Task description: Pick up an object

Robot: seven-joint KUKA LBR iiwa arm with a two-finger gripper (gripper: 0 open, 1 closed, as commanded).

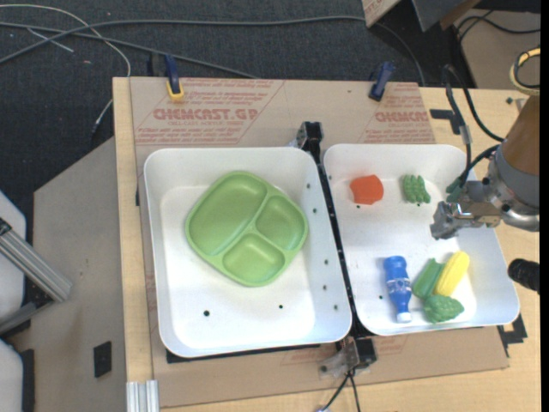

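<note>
Starting at the left bin (171,316), there's a green divided plate (247,227) lying flat in its middle, nothing else with it. Across the centre rim into the right bin (360,307): an orange block (367,189) sits near the far end, a small green piece (415,189) just beside it on the right. Toward the near end stands out a blue bottle (396,288), lying down, then a green toy (426,279) and a yellow corn (452,273) touching each other, with a green broccoli (443,308) just below them. And the end effector (449,220) hangs over the right bin, just beyond the corn; whether it is spread or pressed together, I can't tell. Nothing is visibly held. My call: the corn is closest, but it's crowded, so a straight drop centred on it, straddling its narrow width, would avoid nudging the neighbours.
</note>
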